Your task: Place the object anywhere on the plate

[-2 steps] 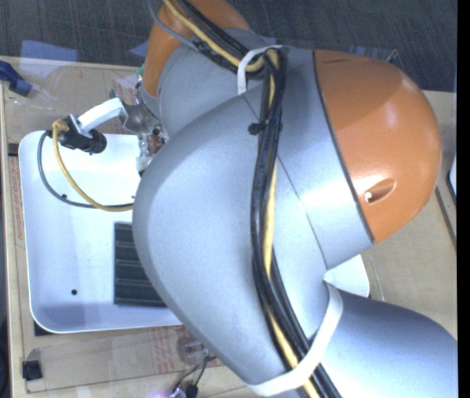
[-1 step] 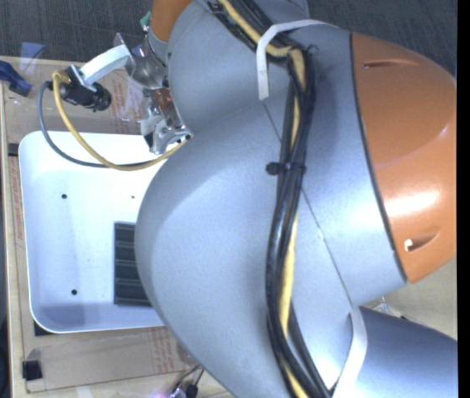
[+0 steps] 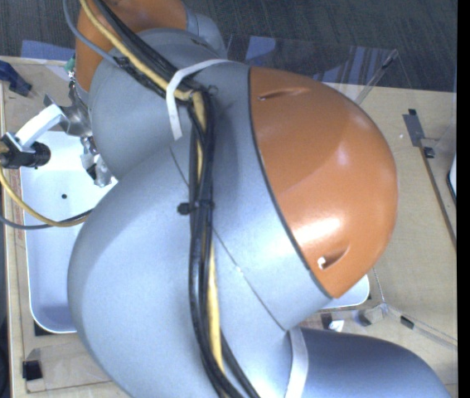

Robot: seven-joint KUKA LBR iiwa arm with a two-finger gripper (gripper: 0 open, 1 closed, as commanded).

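Most of the frame is taken by the arm (image 3: 243,222): grey shell, orange band (image 3: 326,189), and a black-and-yellow cable bundle (image 3: 197,222) running down its back. It covers the middle of the table (image 3: 421,222) and most of both bins.

Object location: cannot tell. It and the plate are presumably under the arm's bulk.

White bin (image 3: 31,264): the floor shows along the left side, with the rim and rounded corner visible at lower left.

Gripper (image 3: 92,160): appears to be the metal hardware at the arm's far end, over the upper part of that bin and close to its left wall. Jaws' state: cannot tell, nothing can be made out between them.

A yellow cable loop (image 3: 19,214) hangs from the wrist across the bin's left rim. A small dark speck (image 3: 63,195) lies on the bin floor just beside the gripper, too small to identify.

Step in hand, by judgement: early, not yet a confirmed grasp. To do it well, descend straight, keep off the left wall, and lift clear of the rim before traversing. Open room lies toward the near end of the bin. The hanging loop could snag the rim.
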